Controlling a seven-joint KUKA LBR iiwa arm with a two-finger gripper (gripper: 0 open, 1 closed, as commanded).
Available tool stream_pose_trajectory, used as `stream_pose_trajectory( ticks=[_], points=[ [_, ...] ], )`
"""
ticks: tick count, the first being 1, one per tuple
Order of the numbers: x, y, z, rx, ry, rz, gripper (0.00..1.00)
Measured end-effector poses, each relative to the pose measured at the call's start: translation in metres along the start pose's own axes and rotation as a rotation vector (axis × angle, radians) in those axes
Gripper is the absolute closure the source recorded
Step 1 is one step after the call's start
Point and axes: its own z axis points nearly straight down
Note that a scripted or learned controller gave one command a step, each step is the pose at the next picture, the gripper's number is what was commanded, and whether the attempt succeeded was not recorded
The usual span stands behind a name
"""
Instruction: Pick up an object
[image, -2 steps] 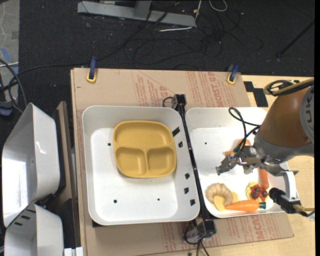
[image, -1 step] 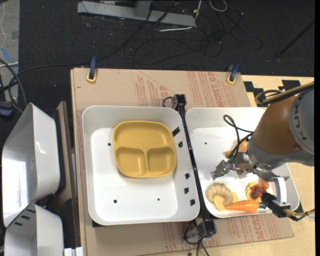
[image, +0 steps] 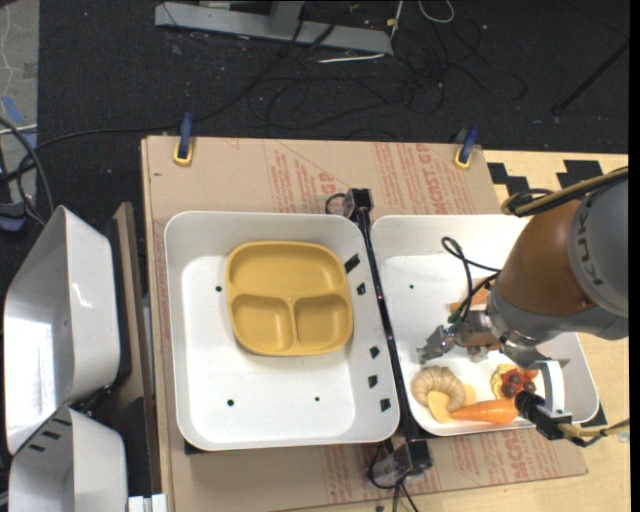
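While the pincer (image: 436, 347) hangs over the right bin (image: 420, 270), its state unclear, it should centre on the croissant (image: 440, 380) beside the carrot (image: 487, 410).

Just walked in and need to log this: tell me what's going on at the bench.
The arm is reaching into the right bin, its gripper low over a croissant, a carrot and a few other small items by the near wall. Nothing visibly sits between its fingers. The left bin holds a yellow tray, untouched.
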Motion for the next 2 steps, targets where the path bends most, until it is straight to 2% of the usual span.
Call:
stream_pose_trajectory(
  ticks=[1,2],
  points=[
    [0.000,0.000,-0.010,-0.001,0.000,0.001,1.00],
    [0.000,0.004,-0.052,-0.003,-0.001,-0.004,1.00]
  ],
)
